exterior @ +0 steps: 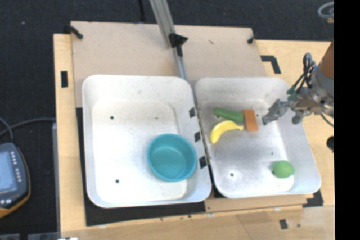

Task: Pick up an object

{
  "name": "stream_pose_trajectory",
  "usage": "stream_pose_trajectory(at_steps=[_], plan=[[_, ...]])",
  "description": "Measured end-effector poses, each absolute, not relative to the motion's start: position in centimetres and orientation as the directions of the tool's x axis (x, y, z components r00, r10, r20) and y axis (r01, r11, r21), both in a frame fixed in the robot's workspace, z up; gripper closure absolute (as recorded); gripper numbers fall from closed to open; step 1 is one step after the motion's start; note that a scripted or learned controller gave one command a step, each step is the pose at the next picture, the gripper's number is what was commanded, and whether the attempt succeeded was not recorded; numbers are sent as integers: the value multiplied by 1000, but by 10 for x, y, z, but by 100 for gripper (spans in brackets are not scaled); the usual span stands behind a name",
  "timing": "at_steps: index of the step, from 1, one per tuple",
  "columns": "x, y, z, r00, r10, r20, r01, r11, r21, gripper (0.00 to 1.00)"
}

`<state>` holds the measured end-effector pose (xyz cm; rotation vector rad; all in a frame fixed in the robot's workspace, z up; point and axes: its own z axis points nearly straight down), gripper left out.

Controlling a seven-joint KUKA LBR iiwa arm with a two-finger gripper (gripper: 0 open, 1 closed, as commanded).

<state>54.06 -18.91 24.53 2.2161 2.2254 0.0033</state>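
Currently, step: approach, gripper [274, 113] beside orange block [250, 120], nothing held
Fingers: spread cannot be told
Next: centre over block, descend

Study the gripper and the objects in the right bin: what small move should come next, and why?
Probably ease the gripper a little left and down onto the orange block. It hangs just right of that block, the nearest object, with nothing seen between its fingers; the banana and green ball lie farther off.

bench [64, 121] | carries: left bin [101, 98], right bin [236, 90], side by side
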Motion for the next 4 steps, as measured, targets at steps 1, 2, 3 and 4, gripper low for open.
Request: stream_pose_trajectory(at_steps=[1,2,3,4], plan=[[541,-189,245,-3,1000,1,1000,3,3,0],[543,-190,183,1,1000,-1,1000,-1,-5,0],[541,-191,119,1,1000,-1,1000,-1,-5,0],[541,-193,100,2,1000,-3,1000,-2,-1,0]])
